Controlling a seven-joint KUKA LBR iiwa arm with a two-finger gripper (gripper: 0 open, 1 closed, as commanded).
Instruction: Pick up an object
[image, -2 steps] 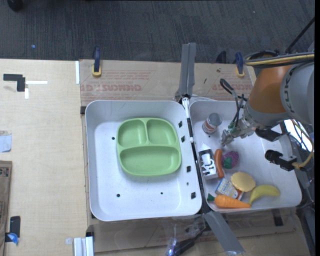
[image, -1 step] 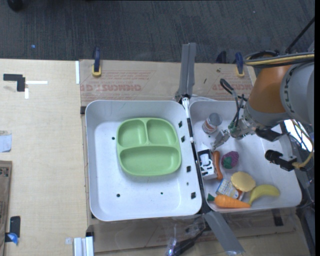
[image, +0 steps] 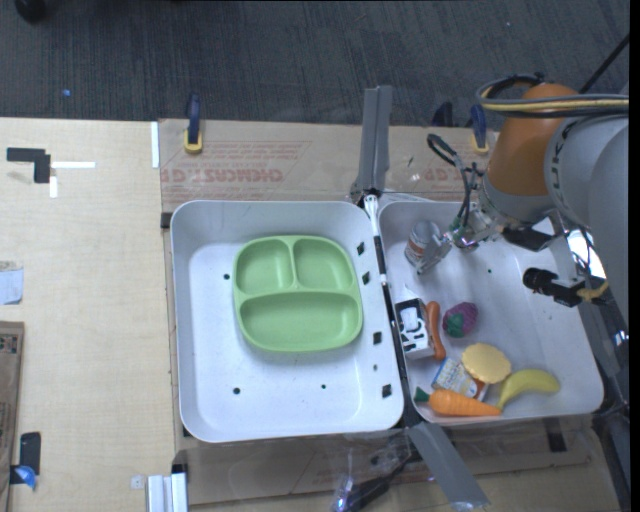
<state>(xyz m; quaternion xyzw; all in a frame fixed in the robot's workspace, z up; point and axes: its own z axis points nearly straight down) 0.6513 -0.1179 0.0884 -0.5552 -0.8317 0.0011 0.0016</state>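
Closest to me, along the near rim of the right bin (image: 575, 405), lie a carrot (image: 462, 403), a banana (image: 528, 384), a small printed packet (image: 455, 377) and a round yellow piece (image: 486, 361). Farther in sit a purple-and-green ball (image: 460, 319), a black-and-white carton (image: 411, 326) and a thin orange stick (image: 435, 328) against the left wall. At the far end the gripper (image: 432, 250) hangs low over the floor; whether its fingers are open or closed I cannot tell. Next door, the left bin (image: 200, 380) holds a green divided plate (image: 297, 293).
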